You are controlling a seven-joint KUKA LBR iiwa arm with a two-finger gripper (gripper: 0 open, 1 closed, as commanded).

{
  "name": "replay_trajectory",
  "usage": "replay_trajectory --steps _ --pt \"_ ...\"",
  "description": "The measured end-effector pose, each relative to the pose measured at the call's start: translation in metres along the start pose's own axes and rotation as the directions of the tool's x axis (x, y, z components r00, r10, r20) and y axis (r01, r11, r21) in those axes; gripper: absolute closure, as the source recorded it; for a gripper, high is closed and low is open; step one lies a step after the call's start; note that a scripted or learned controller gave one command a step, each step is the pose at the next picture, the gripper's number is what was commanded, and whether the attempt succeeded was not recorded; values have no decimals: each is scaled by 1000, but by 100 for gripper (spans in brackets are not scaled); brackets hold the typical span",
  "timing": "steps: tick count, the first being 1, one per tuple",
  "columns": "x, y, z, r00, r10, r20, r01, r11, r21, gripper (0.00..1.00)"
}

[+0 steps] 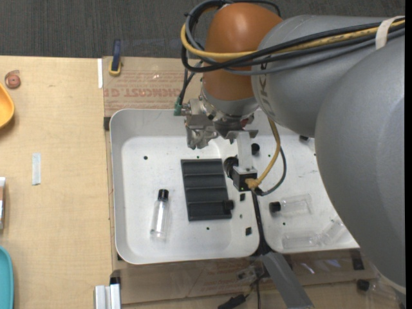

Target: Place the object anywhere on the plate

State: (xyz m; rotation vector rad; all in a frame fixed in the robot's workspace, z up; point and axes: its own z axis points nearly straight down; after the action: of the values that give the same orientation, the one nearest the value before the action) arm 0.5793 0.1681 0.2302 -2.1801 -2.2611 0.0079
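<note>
A black ribbed rectangular plate lies flat in the middle of the left white bin. To its left, apart from it, a clear vial with a black cap lies on the bin floor, cap toward the back. My gripper hangs below the orange wrist band, just behind the plate's far edge and above the bin's back part. The wrist hides how its jaws stand, and nothing shows in its grasp. The grey arm covers most of the right side.
The right bin holds another clear vial with a black cap and a clear plastic piece. A black cable and yellow hose hang from the wrist over the divider. The wooden bench lies to the left.
</note>
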Motion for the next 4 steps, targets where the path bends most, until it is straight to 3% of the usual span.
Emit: replay_trajectory --steps 1,2,3,4 --pt "-10 12 -48 996 91 0 -91 996 -2 100" --pt "19 -33 -105 995 -98 0 98 995 -2 100" --pt "38 -84 -199 972 -235 1 235 972 -3 100" --pt "37 -100 -162 674 -739 2 739 674 -2 100"
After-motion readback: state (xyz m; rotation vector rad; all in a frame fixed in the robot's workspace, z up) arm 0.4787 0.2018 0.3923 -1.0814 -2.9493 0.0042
